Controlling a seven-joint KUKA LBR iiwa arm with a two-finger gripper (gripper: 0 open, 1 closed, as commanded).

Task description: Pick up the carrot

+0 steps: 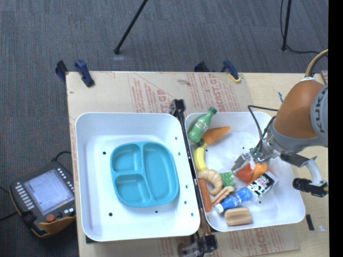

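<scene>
Starting at the left, the white left bin (86, 143) bears a blue divided plate (155, 170) and plays no part in the pick. The right bin (278, 218) is crowded. The carrot (216, 135) lies in its upper left part, well apart from the arm. Its thick end is touching or just beside the green bottle (201, 126), and the yellow banana (199, 158) lies just below it.

The carrot's long axis runs at a slant. The thick end sits lower left by the bottle and the narrow tip points up and to the right, toward the bin's far wall.

Further right, the gripper (251, 160) hangs low over a red and orange piece (251, 172), beside a small black-and-white carton (262, 184). Whether the claw is wide or narrow cannot be told from this slant, and nothing can be seen held in it.

The main risk is a wrong target: the gripper sits over another orange-coloured thing, so closing here would likely lift that instead of the carrot. A second risk lies at the carrot itself. A grasp near the thick end could catch the bottle or nudge the banana, and a grasp along the slanted axis rather than across it could let the tapered body slip out.
</scene>
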